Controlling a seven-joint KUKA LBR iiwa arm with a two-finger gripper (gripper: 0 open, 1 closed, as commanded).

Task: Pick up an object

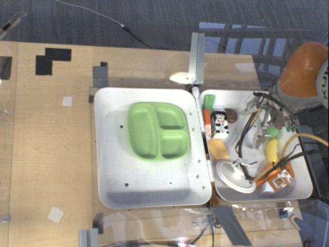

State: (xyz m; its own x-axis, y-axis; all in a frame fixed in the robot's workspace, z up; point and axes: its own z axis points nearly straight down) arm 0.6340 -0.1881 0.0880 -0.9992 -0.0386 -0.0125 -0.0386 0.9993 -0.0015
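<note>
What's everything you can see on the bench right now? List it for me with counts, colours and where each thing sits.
Bins: 2, white, side by side; left bin, right bin.
Divided plate: 1, green, middle of the left bin.
Marker: 1, green and orange, upper left of the right bin.
Small printed box: 1, white with black and red, beside the marker.
Brown ball: 1, right of that box.
Orange lump: 1, left side of the right bin.
Bowl: 1, white, lower left of the right bin.
Banana: 1, yellow, right part of the right bin.
Arm: 1, grey with orange band, reaching in from the right.
Gripper: 1, low over the right bin, next to the banana.
</note>
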